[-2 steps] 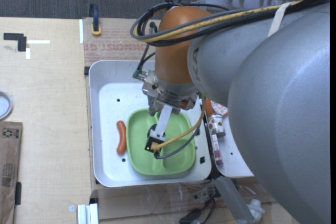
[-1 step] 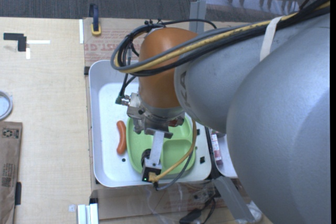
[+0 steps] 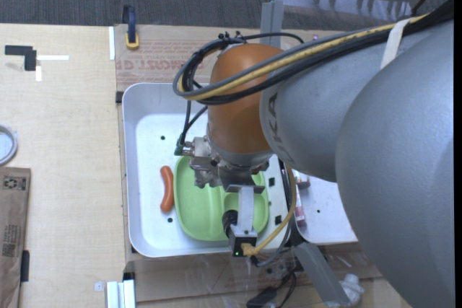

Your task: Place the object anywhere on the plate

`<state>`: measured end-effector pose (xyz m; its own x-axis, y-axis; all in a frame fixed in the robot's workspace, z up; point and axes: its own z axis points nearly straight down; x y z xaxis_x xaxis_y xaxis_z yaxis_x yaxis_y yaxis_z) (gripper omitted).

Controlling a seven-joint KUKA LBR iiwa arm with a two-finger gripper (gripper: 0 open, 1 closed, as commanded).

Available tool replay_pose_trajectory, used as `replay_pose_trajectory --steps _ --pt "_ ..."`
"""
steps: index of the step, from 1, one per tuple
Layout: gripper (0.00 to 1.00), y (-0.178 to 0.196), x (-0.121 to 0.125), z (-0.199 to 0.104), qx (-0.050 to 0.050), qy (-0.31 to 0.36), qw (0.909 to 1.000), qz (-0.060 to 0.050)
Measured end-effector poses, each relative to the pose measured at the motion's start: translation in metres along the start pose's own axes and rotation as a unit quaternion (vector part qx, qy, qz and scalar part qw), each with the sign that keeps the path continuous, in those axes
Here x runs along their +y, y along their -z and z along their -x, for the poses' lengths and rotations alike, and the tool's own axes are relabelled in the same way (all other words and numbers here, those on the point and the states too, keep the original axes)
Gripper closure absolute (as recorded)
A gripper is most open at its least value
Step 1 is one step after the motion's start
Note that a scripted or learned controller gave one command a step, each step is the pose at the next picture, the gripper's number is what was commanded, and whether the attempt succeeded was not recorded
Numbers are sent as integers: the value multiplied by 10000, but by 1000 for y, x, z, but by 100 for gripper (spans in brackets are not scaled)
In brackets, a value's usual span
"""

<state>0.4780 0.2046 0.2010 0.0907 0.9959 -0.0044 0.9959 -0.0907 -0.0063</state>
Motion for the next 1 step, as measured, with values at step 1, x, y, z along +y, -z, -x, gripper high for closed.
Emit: replay_pose_trajectory --steps 1 --pt "100 6 1 1 -22 -23 10000 -27"
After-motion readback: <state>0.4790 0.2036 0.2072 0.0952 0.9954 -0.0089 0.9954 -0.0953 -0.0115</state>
